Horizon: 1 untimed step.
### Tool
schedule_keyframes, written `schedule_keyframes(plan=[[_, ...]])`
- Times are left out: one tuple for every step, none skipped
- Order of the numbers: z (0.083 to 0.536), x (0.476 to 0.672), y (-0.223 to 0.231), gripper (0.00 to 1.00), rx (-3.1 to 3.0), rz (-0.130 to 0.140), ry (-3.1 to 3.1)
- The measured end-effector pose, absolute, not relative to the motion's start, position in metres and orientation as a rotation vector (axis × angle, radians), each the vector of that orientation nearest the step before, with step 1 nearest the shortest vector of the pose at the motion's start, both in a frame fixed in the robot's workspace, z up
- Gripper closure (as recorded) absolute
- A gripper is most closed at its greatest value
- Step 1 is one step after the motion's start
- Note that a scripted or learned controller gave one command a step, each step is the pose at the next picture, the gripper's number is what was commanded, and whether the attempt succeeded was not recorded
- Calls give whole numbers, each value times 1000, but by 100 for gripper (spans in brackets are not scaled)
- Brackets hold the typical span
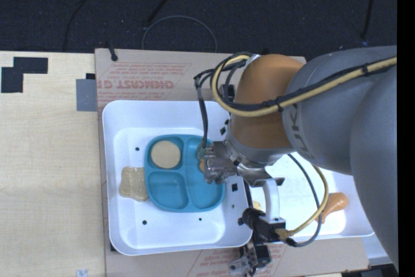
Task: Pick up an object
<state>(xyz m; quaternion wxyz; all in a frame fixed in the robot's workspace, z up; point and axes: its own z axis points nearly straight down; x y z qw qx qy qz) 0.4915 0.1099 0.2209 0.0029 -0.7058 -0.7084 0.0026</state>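
Gripper (209, 165) over blue tray (170, 191) right rim, left bin (123, 230).

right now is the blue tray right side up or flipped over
Right side up: the blue tray shows its open compartments, with a tan round piece lying in one.

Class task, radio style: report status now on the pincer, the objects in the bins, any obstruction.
Pincer low over blue tray, right edge. Tan piece beside tray, left bin. Orange object right bin. Arm covers bin divide.

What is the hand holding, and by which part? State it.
It cannot be told. The hand sits low over the right edge of the blue divided tray in the left bin, and the wrist hides any contact.
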Motion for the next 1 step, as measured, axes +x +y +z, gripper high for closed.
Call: schedule_keyframes(plan=[[222, 492, 109, 0, -2217, 8, -2220]])
